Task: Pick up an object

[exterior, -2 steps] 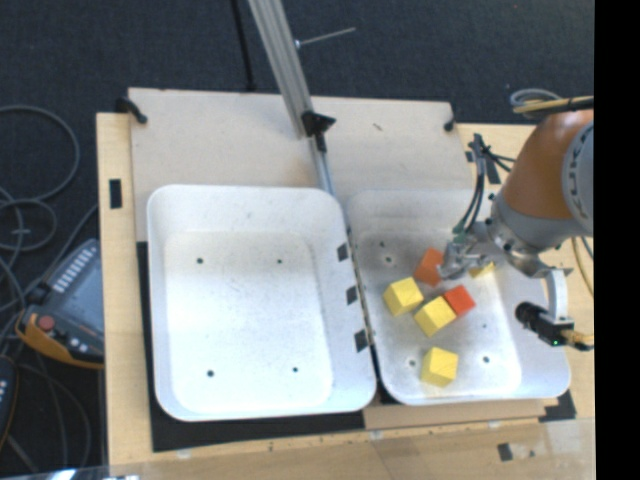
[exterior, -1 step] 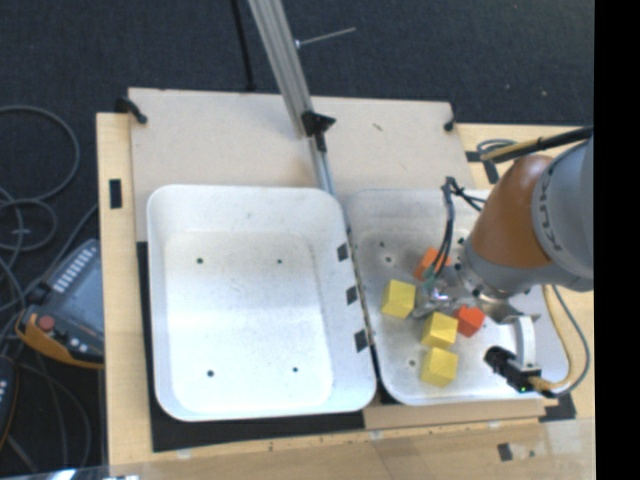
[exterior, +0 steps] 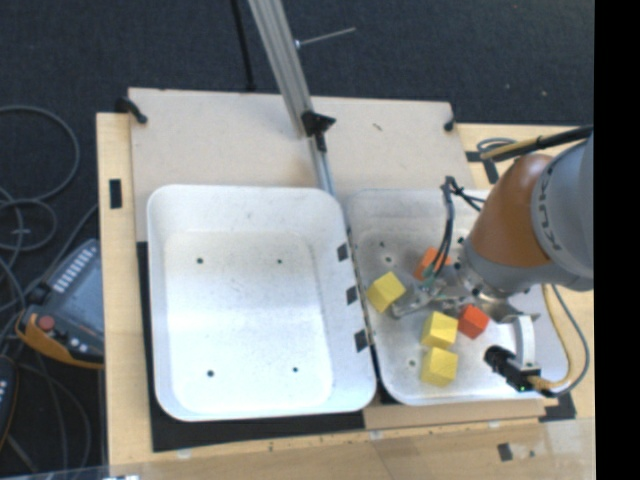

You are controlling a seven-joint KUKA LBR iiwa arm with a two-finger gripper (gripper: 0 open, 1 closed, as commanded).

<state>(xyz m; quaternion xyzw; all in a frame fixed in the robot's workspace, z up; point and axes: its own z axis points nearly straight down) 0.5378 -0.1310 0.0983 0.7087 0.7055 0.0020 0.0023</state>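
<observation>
**Over the right bin: crowded pick, easy to miss**

Camera view, right half: arm comes in from the right, orange band above the wrist hanging over the right bin (exterior: 400, 388). Gripper (exterior: 425, 296) sits low among the blocks, metal tip pointing left toward the upper yellow block (exterior: 387, 291). Can't tell how far it is open, and nothing is visibly held, so I count the pick as not made

Candidates, all in the right bin: upper yellow block near the bin's left wall, middle yellow block (exterior: 439, 329) just below the tool, lower yellow block (exterior: 439, 366) near the front rim, red-orange block (exterior: 473, 320) beside the middle yellow one, another orange piece (exterior: 431, 262) half hidden behind the wrist cabling

Risks as I judge them:
- blocks are packed close, so closing could catch an edge and flick one away, or wedge two at once
- tip looks beside the upper yellow block, not around it, so it may just shove it into the wall
- wrist hides the contact zone, so a miss is hard to confirm

Camera view, left half: left bin (exterior: 180, 218) offers no target, no help there
</observation>
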